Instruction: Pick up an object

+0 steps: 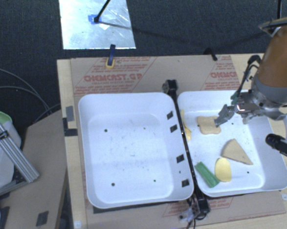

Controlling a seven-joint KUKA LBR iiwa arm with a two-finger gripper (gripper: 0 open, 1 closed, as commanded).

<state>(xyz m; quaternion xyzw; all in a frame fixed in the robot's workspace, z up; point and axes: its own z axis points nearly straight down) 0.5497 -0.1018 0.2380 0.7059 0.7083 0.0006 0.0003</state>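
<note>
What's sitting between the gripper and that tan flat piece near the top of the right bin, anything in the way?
Nothing visible. The gripper sits at the right edge of the tan piece. The wedge, yellow piece and green block lie nearer the bin's front, apart from it.

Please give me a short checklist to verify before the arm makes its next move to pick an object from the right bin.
1. Objects lie in the right bin: ok.
2. Gripper is over that bin, at the tan flat piece: ok.
3. Piece between the fingers: cannot tell.
4. Tan wedge lies apart from the gripper: ok.
5. Green block and yellow oval touch each other: not ok for a clean single pick.
</note>
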